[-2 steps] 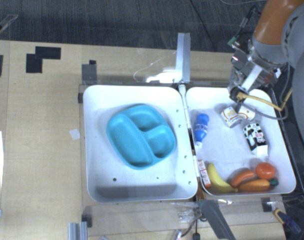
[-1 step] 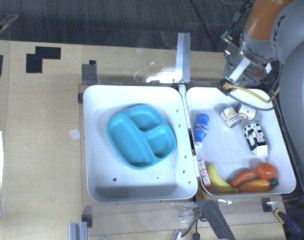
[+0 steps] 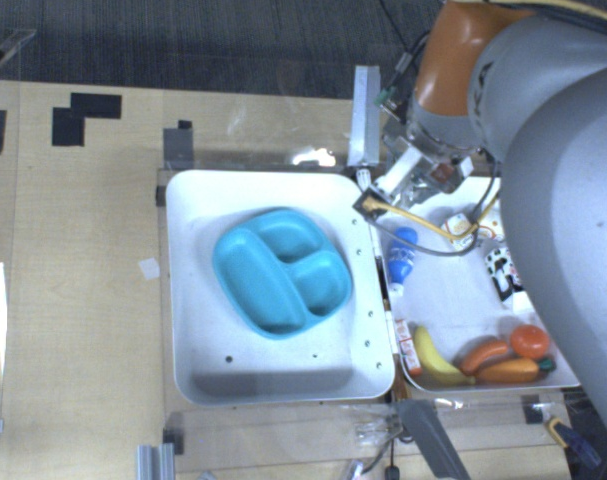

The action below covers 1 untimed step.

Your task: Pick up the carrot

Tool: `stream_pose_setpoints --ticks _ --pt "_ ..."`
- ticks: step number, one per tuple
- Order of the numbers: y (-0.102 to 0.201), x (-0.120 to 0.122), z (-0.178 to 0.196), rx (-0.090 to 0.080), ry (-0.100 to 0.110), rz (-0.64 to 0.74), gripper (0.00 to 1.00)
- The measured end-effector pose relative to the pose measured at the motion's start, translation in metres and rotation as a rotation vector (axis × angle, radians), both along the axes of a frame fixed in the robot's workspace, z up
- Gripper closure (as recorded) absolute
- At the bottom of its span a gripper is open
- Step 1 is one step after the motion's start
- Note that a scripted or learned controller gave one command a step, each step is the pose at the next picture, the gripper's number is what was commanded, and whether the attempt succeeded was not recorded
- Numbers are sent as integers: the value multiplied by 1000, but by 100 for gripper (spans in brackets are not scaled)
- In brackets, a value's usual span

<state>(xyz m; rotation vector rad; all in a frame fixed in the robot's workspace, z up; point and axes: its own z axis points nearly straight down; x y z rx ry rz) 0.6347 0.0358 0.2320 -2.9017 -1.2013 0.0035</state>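
Note:
The carrot [image 3: 507, 371], orange with a small green end, lies along the near edge of the right bin [image 3: 445, 298]. It touches a red-orange oblong piece [image 3: 482, 354] and sits just below a red tomato [image 3: 530, 341]. My gripper [image 3: 435, 174] hangs over the far left part of the right bin, well away from the carrot, with nothing visibly held. The grey arm covers the bin's right side.
A yellow banana [image 3: 432, 356] lies left of the carrot. A blue bottle [image 3: 400, 254] sits near the bin's left wall, and a black-and-white item [image 3: 500, 269] lies at the arm's edge. The left bin [image 3: 198, 368] holds a blue divided plate [image 3: 281, 270].

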Motion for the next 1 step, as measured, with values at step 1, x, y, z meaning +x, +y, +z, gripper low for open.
stream_pose_setpoints --ticks 1 --pt "70 -15 -6 0 -1 58 100"
